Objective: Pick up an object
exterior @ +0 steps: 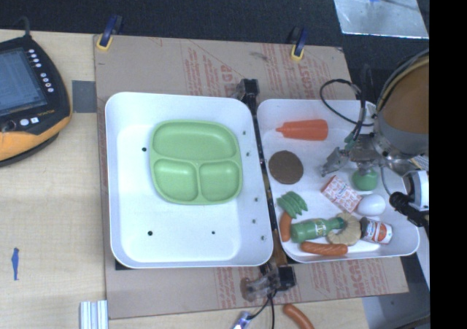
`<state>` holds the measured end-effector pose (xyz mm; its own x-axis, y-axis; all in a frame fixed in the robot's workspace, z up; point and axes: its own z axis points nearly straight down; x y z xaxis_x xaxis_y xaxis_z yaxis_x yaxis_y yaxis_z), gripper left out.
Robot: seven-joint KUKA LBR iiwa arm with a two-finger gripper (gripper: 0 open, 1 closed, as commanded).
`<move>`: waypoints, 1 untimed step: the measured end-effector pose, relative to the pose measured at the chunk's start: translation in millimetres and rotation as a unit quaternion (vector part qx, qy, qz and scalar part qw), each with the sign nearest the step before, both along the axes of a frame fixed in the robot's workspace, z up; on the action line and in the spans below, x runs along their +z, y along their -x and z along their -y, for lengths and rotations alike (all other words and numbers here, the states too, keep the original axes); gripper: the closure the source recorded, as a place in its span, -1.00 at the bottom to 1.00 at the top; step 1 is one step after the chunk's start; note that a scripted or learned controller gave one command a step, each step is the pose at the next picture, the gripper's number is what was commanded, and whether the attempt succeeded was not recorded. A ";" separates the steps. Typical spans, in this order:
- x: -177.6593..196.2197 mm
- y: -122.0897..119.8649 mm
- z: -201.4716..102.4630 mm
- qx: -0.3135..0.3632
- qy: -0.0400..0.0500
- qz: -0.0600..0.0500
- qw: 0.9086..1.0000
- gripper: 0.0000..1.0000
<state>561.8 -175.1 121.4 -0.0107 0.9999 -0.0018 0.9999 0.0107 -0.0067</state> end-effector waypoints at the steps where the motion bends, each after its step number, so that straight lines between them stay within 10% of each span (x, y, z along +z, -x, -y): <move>1: -30.0 16.9 -20.2 -0.003 0.000 0.001 1.000 -1.00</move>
<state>544.9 -154.9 91.5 -0.0057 1.0000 -0.0009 1.0000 0.0057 -0.0038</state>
